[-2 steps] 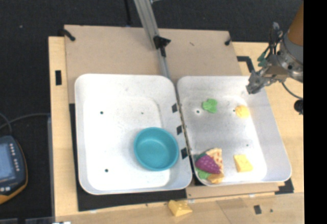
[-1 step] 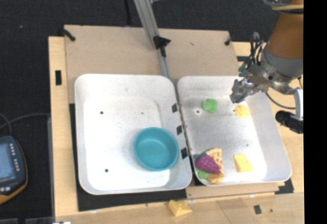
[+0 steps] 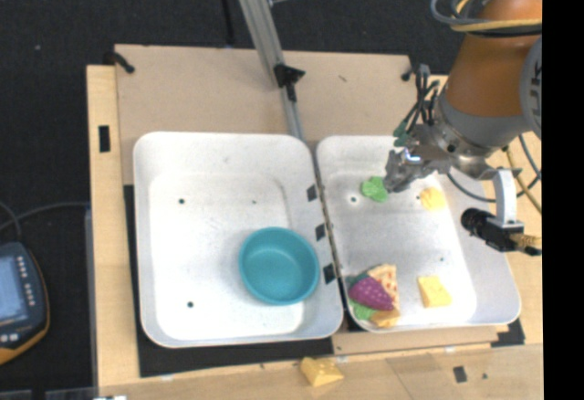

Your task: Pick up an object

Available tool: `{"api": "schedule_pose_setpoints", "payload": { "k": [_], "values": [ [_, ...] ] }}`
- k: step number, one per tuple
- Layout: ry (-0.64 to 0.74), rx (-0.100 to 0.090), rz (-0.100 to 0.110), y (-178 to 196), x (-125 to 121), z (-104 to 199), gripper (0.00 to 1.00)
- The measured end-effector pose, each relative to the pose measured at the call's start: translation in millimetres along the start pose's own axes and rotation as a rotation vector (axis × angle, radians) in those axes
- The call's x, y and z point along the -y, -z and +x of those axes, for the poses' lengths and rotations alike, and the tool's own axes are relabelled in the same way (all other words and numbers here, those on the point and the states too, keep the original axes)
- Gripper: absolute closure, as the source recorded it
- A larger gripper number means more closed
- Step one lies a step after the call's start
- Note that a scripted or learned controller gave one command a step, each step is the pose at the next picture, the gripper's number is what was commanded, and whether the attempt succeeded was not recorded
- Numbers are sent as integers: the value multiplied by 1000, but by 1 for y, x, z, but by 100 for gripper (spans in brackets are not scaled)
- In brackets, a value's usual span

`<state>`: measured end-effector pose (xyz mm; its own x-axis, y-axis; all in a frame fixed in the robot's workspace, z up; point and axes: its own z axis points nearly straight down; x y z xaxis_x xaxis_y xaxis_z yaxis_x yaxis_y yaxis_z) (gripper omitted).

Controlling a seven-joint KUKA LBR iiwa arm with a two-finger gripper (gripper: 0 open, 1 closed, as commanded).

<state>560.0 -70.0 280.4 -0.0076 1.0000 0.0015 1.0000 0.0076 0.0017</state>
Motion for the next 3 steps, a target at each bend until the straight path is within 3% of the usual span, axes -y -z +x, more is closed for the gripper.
{"api": "schedule_pose_setpoints", "payload": {
  "k": [3],
  "values": [
    [1, -1, 2, -6, 26, 140, 100]
  ]
}}
